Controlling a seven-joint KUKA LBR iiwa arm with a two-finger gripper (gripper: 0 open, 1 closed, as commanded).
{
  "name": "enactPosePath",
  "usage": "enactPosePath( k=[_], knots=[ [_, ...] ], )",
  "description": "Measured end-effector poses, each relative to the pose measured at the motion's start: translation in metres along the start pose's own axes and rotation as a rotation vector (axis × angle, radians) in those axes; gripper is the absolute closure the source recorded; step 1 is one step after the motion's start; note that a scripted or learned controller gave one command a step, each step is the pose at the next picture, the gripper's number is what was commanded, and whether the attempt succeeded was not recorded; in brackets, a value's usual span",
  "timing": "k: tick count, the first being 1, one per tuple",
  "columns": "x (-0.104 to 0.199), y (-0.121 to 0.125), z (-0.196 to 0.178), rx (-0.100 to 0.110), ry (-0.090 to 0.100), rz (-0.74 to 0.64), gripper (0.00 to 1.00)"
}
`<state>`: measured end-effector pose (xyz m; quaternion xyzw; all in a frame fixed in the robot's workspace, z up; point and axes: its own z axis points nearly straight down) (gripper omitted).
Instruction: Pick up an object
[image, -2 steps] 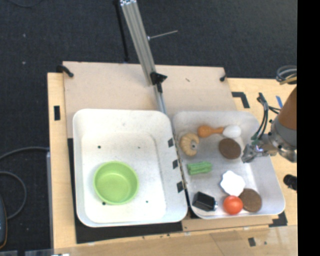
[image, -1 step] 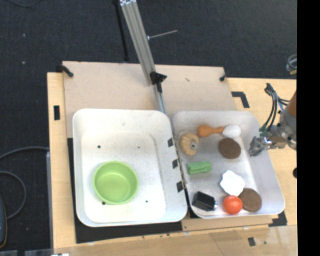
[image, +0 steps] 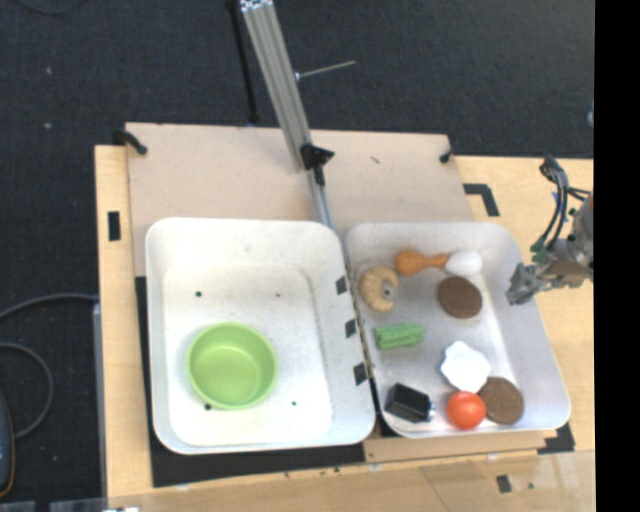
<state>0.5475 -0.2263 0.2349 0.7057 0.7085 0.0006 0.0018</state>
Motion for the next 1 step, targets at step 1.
enactPosePath(
  k=[1],
  knots=[
    [0.0476, -0.0061, 0.0083, 0.001, 0.0, 0.002, 1.0]
  ],
)
